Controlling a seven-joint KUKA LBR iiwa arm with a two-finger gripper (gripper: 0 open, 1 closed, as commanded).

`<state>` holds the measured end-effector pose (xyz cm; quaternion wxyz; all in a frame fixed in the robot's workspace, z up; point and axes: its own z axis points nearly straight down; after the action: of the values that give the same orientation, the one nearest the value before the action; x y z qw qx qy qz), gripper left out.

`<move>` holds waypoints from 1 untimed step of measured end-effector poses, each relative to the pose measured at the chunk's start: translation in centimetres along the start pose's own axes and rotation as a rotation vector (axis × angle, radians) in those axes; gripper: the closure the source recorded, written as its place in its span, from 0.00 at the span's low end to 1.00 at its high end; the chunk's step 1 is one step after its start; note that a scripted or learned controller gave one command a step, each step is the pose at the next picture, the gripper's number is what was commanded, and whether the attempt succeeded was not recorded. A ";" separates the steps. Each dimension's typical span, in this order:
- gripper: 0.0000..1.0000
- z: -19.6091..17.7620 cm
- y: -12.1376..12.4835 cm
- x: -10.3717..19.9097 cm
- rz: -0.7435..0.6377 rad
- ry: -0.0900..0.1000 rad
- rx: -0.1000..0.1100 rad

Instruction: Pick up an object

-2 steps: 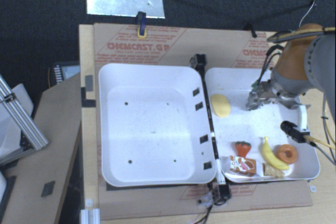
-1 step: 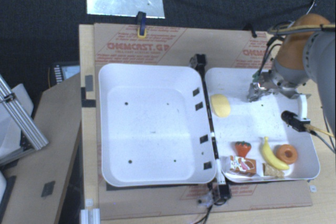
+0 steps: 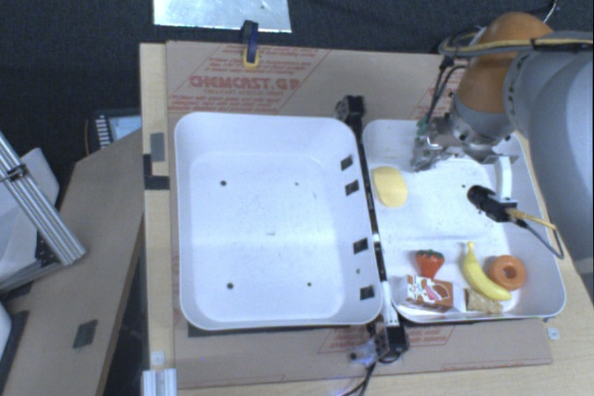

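Five items lie in the right bin [image 3: 543, 241]: pale yellow piece [image 3: 391, 186], strawberry [image 3: 429, 261], banana [image 3: 483, 274], orange ring [image 3: 507, 272], printed packet [image 3: 429, 292]. Claw [image 3: 427, 151] sits just beside the yellow piece; its opening cannot be told.

Brown cardboard-covered bench [image 3: 278, 74] bears two white bins [image 3: 269, 218] side by side.

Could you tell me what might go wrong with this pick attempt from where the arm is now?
The gripper sits over bare floor of the right white bin, beside the pale yellow lump, so closing here may grab nothing. The yellow toy banana, orange ring and red strawberry crowd one corner, inviting collisions.
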<state>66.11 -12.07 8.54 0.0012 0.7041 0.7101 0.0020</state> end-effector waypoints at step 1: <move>1.00 -0.1 -0.4 -5.9 0.010 -0.005 0.000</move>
<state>65.73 -17.97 8.60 0.0028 0.7078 0.7064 0.0003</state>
